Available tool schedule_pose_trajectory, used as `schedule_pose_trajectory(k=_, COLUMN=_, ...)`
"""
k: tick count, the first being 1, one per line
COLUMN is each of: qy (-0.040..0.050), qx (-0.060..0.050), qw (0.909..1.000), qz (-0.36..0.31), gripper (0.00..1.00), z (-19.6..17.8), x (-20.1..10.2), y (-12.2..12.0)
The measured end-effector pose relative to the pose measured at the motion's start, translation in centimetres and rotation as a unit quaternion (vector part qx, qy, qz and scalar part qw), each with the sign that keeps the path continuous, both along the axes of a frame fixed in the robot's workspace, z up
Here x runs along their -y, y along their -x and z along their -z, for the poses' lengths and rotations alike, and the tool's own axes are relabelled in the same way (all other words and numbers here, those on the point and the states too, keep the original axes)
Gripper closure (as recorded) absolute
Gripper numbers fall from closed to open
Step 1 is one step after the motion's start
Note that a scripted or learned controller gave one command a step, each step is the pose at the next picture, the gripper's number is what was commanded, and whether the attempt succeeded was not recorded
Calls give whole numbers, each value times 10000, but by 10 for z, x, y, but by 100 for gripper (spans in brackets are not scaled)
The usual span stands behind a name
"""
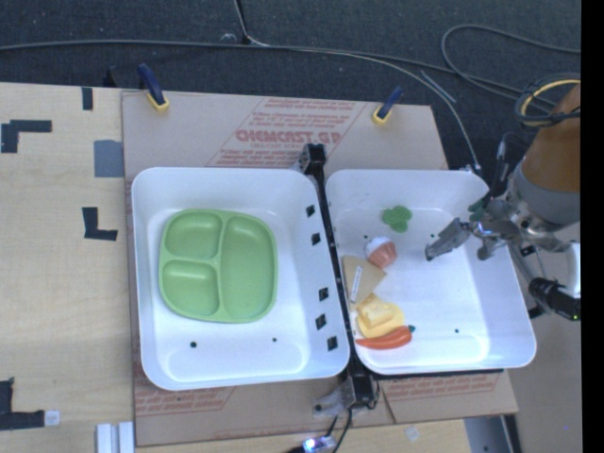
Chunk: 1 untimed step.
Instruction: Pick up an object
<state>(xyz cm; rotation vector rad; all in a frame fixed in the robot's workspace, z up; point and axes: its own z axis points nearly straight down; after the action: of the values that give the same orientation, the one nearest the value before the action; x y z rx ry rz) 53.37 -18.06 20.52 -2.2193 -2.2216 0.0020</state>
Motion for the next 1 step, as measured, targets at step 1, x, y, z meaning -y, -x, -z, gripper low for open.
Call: schedule_pose_trajectory(k=1, qy=-1, qx=-18, qw=10000, qz=5, gripper=0, z=60, x=7, y=-2)
